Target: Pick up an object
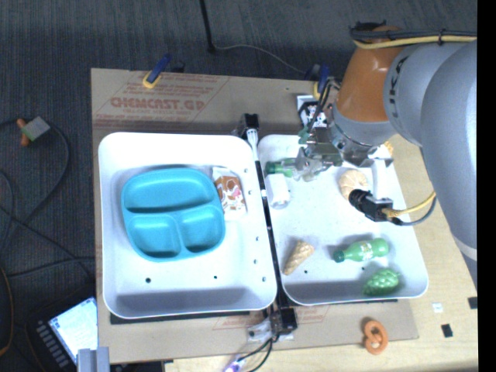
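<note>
The grey arm [434, 91] reached in from the right, its orange band [370, 76] sitting above the wrist over the far edge of the right bin [353, 285]. The gripper [314, 161] hung low over the far left part of that bin, pointing toward the divider between the two bins. Whether it was open or closed could not be told from this slanted view, and nothing could be made out in its grasp.

Just left of the gripper lay a small green and white item [277, 169], and a white piece [279, 194] lay just nearer than that, both close to the bin's left wall. A tan, shell-like object [354, 180] rested to the right of the gripper, partly behind the arm's hardware. Toward the near side of the right bin lay a tan cone-shaped object [297, 256], a green bottle [361, 251] on its side with a pale band round its middle, and a bumpy green object [383, 282] in the near right corner.

The left bin [186, 301] held a blue divided tray [172, 211] with three compartments, and a small brown and white packet [229, 193] lay just beside the tray's right edge.
</note>
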Controlling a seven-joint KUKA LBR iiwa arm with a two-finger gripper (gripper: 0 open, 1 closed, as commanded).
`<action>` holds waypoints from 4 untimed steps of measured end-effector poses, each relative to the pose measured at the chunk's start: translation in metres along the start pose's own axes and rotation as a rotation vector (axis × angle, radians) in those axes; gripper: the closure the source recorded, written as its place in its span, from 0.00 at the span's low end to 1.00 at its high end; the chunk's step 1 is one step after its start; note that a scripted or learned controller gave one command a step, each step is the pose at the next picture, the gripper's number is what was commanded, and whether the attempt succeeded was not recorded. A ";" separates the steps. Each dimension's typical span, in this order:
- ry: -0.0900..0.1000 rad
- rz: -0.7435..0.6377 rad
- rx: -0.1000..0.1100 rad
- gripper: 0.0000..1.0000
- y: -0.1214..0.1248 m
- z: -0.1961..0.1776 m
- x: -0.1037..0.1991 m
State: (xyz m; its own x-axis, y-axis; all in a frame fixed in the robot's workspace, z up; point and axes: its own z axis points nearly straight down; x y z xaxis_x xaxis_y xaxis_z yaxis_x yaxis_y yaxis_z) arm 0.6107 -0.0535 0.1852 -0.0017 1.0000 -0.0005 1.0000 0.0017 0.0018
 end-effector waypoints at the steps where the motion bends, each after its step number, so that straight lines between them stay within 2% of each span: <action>1: 0.000 0.000 0.003 1.00 -0.038 -0.013 0.056; 2: 0.000 -0.001 0.004 1.00 -0.069 -0.020 0.110; 3: 0.000 0.000 0.004 0.00 -0.069 -0.020 0.109; 4: -0.002 0.004 0.003 0.00 -0.092 0.001 -0.015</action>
State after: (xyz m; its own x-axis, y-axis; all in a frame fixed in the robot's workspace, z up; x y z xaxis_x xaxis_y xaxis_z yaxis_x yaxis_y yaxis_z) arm 0.5190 -0.0689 0.1841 0.0024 1.0000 -0.0022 1.0000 -0.0024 -0.0014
